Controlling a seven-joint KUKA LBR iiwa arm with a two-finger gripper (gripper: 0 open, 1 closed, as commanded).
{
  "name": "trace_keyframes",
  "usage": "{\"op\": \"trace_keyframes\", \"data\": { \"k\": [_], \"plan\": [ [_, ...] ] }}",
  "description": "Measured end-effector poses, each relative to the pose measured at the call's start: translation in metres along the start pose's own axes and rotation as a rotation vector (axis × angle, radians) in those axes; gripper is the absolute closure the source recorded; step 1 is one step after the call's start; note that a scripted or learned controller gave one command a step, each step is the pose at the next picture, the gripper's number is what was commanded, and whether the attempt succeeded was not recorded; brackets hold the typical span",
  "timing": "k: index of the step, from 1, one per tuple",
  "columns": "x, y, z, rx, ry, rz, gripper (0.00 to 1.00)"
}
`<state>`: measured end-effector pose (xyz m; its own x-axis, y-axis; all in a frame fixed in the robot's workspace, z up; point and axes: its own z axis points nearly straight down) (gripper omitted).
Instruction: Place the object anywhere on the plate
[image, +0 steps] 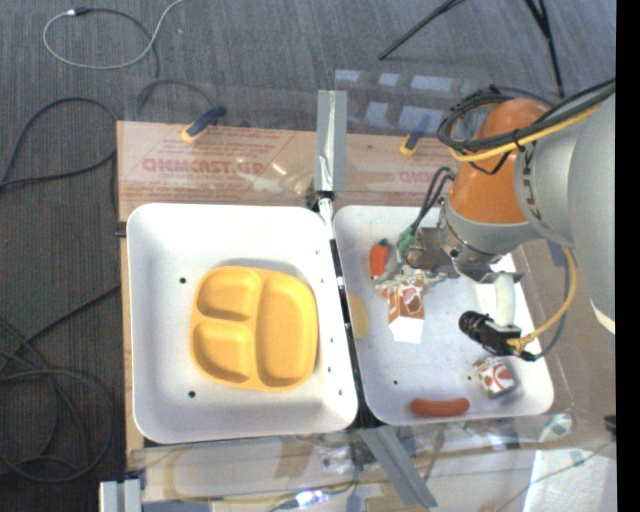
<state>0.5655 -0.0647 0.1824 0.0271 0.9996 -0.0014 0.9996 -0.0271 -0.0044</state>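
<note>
The pick is being attempted: the hand (408, 268), grip state untellable, is being lowered over the carton (406, 303) at centre-right, the plate (256, 326) at centre-left awaiting.

Dark grey carpet (250, 60) covers the floor, with thin black cables (60, 140) looping across it on the left. A brown cardboard sheet (215, 170) with red lettering lies on the desk behind the bins.

The yellow three-compartment plate (256, 326) lies flat in the left bin; a carton (405, 303) lies in the right.
</note>
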Motion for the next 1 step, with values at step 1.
{"op": "trace_keyframes", "data": {
  "k": [1],
  "plan": [
    [0.0957,0.0113,0.0,0.0,0.0,-0.203,1.0]
  ]
}}
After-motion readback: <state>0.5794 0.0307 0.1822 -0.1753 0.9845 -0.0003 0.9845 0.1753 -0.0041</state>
